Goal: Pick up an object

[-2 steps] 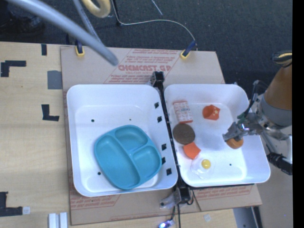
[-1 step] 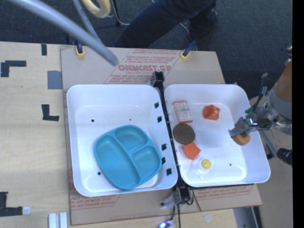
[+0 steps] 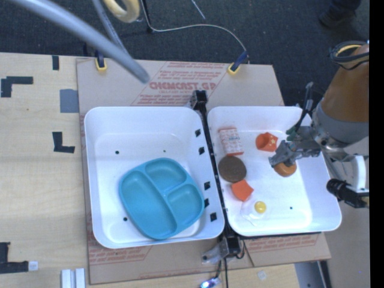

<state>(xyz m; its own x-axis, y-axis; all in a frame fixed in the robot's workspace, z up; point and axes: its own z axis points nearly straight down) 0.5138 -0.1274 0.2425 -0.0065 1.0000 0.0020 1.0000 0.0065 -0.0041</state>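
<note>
While the grey arm (image 3: 345, 101) reaches in from the right side of the view, its gripper (image 3: 287, 156) hangs over the right-hand white bin (image 3: 312, 218), near that bin's right wall. Whether it is spread or pressed together cannot be told, because the dark metal of the tool head blurs into what lies under it. Directly beneath the gripper's tip sits a small round orange-brown object (image 3: 286, 170), partly covered by the tool; nothing shows that it is pinched.

Just to the gripper's left lies an orange-red lump (image 3: 266, 141), close but apart from the tool. Further left, a small pale box with red print (image 3: 230, 141) lies near the divider between the bins. Below that box, and to the gripper's lower left, rests a brown disc (image 3: 232, 168), and just under the disc an orange block (image 3: 242, 190). A little yellow ball (image 3: 260, 207) lies below the gripper, towards the near wall.

Well away to the gripper's left, across the black divider (image 3: 207, 155), the left-hand white bin (image 3: 99, 137) holds a blue sectioned plate (image 3: 161, 197). Both bins stand on a cardboard sheet (image 3: 180, 86).
</note>
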